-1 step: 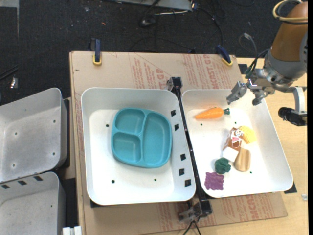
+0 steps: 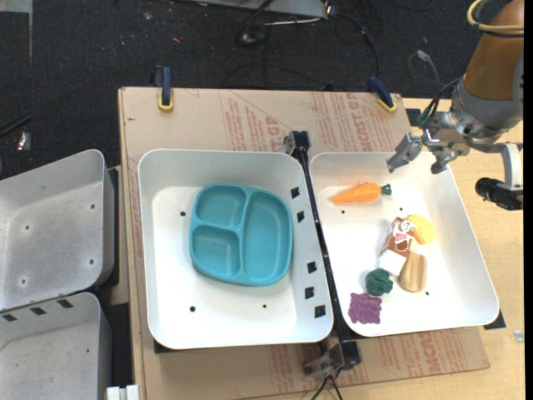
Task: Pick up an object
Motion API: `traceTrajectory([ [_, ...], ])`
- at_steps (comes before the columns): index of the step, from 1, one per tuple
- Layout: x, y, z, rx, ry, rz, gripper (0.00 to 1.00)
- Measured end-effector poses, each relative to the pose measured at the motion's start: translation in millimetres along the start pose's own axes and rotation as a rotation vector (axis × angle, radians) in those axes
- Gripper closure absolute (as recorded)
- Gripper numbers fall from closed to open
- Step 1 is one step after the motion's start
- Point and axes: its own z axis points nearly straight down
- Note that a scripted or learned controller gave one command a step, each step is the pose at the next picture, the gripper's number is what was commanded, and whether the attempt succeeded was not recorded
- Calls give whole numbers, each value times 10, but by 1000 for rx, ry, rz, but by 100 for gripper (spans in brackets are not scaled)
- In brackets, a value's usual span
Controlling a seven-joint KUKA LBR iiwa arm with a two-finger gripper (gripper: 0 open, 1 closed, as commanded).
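On the tabletop point(image 2: 216, 111), two shallow white bins sit side by side, touching along their inner walls. The left bin point(image 2: 162, 223) holds a teal divided plate point(image 2: 241, 233), lying flat near the bin's middle, with three compartments showing. The right bin point(image 2: 466, 248) holds several small things. A toy carrot point(image 2: 358, 193), orange with a small green stem end pointing right, lies on its side in the far left part of that bin. Nearer the viewer, in the middle of the bin, a cluster lies close together: a yellow piece point(image 2: 420, 228) at the far right of the cluster, a red-brown and white piece point(image 2: 400, 238) just beside it on the left, a small white block point(image 2: 390, 262) below that, a tan oblong piece point(image 2: 412, 272) to the right of the block, and a dark green lump point(image 2: 379, 282) just beside the tan piece on its near left. A flat purple piece point(image 2: 365, 307) lies at the near side, close to the green lump.

The end effector point(image 2: 414, 157) hangs over the far edge of the right bin, up and to the right of the carrot and apart from it. Its two fingers are spread wide and released, with nothing between them.

To the far left of the tabletop, other white bins point(image 2: 50, 223) lie on the floor.
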Motion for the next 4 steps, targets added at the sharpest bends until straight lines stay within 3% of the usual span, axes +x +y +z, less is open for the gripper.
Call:
traceTrajectory([
  [2, -67, -30, 1043, 3, 1, 1, 0],
  [3, -62, -25, 1317, 0, 0, 0, 0],
  [4, -58, -17, 1204, -3, -1, -1, 100],
])
